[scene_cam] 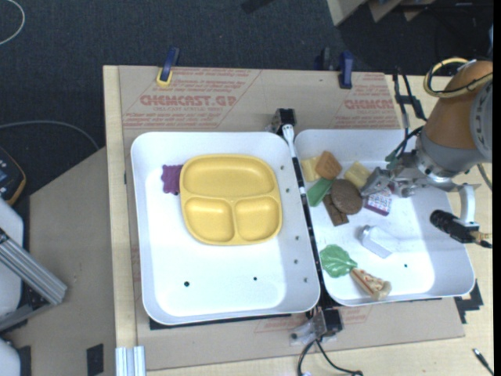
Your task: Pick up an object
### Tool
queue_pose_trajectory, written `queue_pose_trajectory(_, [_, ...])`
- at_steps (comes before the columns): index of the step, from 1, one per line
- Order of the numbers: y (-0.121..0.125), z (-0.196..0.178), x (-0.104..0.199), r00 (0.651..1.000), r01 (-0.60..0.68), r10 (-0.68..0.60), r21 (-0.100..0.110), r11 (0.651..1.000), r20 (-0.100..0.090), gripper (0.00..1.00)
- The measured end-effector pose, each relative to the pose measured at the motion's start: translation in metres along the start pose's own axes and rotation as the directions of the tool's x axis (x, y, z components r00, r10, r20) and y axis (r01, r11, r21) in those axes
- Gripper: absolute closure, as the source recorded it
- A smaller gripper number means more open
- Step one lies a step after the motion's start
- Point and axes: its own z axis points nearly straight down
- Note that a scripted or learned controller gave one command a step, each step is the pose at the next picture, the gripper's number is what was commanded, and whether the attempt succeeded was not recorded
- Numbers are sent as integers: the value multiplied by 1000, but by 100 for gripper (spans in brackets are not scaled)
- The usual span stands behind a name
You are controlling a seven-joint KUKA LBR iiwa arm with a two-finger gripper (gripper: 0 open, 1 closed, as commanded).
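The brown board over my desk [235,92] carries red print that reads "CHEMCAST GP", once near the back left and again, partly cut off, at the back right. A small white carton with a purple label [379,203] lies in the right bin [438,280]; its writing is too small for me to read.

My hand [385,180] hangs over the back of the right bin, just above that carton. Whether it is wide or narrow, I cannot tell from here, and nothing shows between its tips.

I count two white bins. The left bin [219,296] holds one yellow divided tray [231,198] with three compartments and one purple piece [170,178] touching the tray's left edge.

The right bin holds the things I might take: a round brown piece [345,197], a green leaf shape [318,191] beside it, a tan wedge [328,164], two pale yellow blocks [310,168] [358,174], a second green piece [337,260], a pizza slice [370,282] and a clear grey piece [376,241].

Two clamps grip the back edge, one yellow-tipped [166,69], one blue [345,68].
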Motion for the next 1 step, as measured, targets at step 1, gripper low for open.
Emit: queue_pose_trajectory(1, [1, -13, 0, 1000, 0, 0, -5, 1000, 1, 100])
